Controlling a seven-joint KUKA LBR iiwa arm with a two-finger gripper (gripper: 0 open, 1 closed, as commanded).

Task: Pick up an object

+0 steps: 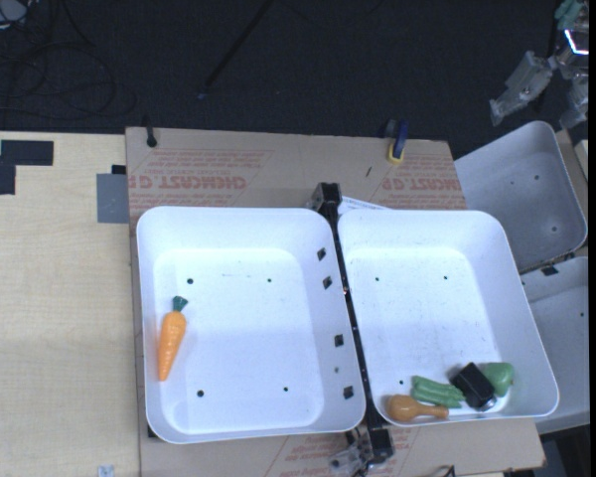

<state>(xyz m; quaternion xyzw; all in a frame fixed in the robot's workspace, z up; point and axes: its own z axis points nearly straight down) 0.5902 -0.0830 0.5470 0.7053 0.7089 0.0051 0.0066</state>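
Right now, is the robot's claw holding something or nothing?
Gripper: up at the top right corner, away from both bins; open or shut cannot be told.

A toy carrot [171, 339] lies by the left bin's [228, 229] left wall; the right bin's [427, 229] near right corner holds green vegetables [439, 392], a black block [474, 385] and a tan gourd [415, 408].
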